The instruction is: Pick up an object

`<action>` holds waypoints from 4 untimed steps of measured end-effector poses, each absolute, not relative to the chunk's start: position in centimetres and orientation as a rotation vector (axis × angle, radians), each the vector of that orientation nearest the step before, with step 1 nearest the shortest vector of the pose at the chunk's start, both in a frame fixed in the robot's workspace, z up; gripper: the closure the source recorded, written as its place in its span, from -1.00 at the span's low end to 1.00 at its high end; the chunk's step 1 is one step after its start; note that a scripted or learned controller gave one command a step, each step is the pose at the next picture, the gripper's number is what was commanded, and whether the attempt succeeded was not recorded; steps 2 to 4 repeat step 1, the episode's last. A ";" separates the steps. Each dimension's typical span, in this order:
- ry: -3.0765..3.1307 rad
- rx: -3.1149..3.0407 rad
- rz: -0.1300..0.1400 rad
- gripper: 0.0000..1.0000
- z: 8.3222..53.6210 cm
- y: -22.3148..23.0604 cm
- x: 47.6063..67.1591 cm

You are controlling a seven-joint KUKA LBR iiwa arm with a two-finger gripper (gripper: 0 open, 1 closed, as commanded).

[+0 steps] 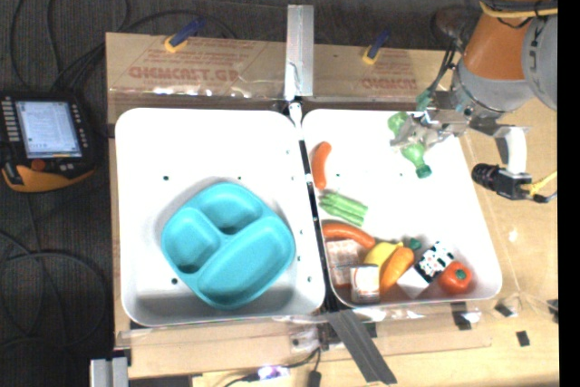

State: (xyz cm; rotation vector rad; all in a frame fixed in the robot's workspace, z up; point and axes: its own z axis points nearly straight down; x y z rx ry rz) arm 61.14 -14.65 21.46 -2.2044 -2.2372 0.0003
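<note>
Your arm (pixel 512 32) reached in from the right, wrist bent down over the far right part of the right bin (pixel 471 195). Its gripper (pixel 419 136) hung there, clenched on a green toy (pixel 410 143) whose lower end dangled well above the pile (pixel 394 258) of toy food at the bin's near edge. The blue tray (pixel 228 242) lay in the left bin (pixel 145 159).

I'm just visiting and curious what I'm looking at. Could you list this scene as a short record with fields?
left bin: holds a blue divided plate
right bin: toy foods piled along its near edge, among them a tomato and a carrot
arm: grey with an orange band, over the right bin's far corner
gripper: a green object sits at it; grasp unclear
tablet: left of the bench
</note>
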 end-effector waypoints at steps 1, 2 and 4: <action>-2.491 -1.918 0.004 1.00 23.6 -14.8 62.9; -2.491 -1.918 0.004 1.00 23.6 -14.8 62.9; -2.491 -1.918 0.004 1.00 23.6 -14.8 62.9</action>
